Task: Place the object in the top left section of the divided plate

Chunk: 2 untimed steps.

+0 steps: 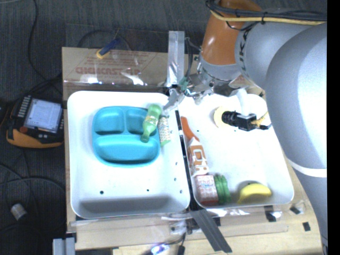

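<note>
Camera view: the claw [180,92] hangs over the ridge where two white bins meet; whether it is apart or together cannot be told. Left of it and lower, in the left bin [85,185], lies one blue divided plate [119,137], and one green bottle [150,122] rests tilted across that plate's right rim, just beside the claw. Below the claw, the right bin [265,158] holds one orange sauce bottle [197,161] and one yellow banana [254,192].
</note>
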Each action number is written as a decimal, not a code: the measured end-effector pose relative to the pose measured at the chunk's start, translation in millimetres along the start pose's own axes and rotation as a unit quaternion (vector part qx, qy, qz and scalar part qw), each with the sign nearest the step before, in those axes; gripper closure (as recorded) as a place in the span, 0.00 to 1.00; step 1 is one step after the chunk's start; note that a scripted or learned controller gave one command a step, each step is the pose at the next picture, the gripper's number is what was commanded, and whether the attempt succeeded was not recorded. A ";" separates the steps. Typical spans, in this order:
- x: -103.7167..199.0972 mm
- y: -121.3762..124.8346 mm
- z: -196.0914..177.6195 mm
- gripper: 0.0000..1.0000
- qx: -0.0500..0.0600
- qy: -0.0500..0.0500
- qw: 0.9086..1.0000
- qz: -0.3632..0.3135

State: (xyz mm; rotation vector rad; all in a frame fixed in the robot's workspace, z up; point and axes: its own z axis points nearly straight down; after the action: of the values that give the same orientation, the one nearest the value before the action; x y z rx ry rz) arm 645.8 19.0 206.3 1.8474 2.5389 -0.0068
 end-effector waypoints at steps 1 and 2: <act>126.2 -12.2 44.0 0.00 0.000 0.003 0.987 -0.160; 38.7 36.3 22.4 0.00 -0.001 0.000 0.947 -0.323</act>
State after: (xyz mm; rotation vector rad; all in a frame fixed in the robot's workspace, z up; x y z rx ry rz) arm 668.5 66.9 183.6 0.9302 3.0003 -0.0048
